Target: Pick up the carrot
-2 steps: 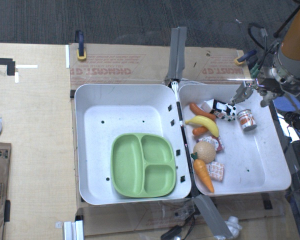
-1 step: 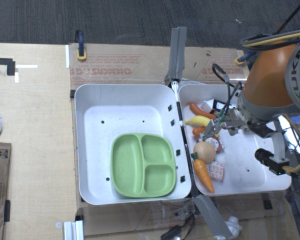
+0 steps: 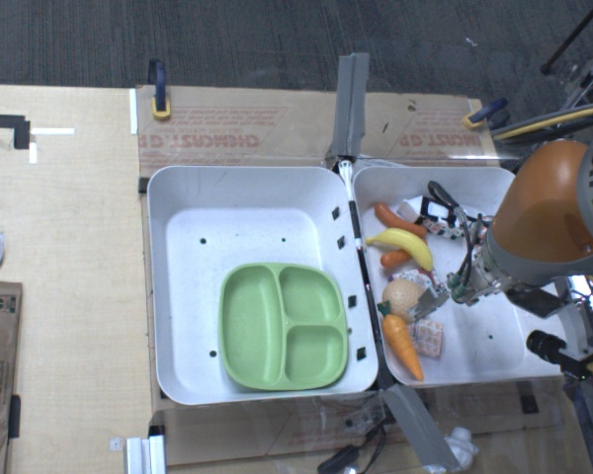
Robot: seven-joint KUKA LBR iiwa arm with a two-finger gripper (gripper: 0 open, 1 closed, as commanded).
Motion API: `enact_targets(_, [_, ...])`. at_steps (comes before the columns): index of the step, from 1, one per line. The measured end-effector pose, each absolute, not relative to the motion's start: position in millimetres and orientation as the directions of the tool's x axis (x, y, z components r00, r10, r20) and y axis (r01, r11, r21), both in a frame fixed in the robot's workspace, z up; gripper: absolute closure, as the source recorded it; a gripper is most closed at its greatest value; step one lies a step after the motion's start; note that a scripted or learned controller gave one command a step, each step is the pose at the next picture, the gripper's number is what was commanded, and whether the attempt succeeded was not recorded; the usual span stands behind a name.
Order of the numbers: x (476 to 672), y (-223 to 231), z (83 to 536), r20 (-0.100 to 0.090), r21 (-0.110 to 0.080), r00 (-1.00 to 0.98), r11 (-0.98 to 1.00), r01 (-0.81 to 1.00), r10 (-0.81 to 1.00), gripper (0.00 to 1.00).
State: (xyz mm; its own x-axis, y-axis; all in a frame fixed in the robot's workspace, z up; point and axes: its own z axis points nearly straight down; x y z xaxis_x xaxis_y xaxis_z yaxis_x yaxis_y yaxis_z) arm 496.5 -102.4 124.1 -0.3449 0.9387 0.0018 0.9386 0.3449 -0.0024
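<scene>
Camera view: tapered orange carrot [image 3: 401,346] lies against the right bin's [image 3: 494,355] left wall, near its front corner, beside a pale round item [image 3: 403,295]. Curved yellow banana [image 3: 403,244] behind. Gripper [image 3: 437,297] reaches in low from the right; finger spread cannot be told. Left bin [image 3: 183,275] holds a smooth green divided plate [image 3: 283,326].

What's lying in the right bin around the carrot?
In the right bin: the carrot at the near left, a pale round item and banana behind it, a small packet beside it. The arm covers the bin's right part.
</scene>
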Motion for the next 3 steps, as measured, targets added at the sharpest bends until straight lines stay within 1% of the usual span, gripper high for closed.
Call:
enact_targets(1, [479.5,-102.0,95.0,0.001,0.005,-0.005,0.005,1.0,1.0,0.0])
enact_targets(2, [480.7,-101.1,104.1,0.003,0.006,-0.003,0.003,1.0,1.0,1.0])
enact_targets(3, [477.7,-79.4,190.7,-0.001,-0.002,0.123,-0.123,0.992,0.992,1.0])
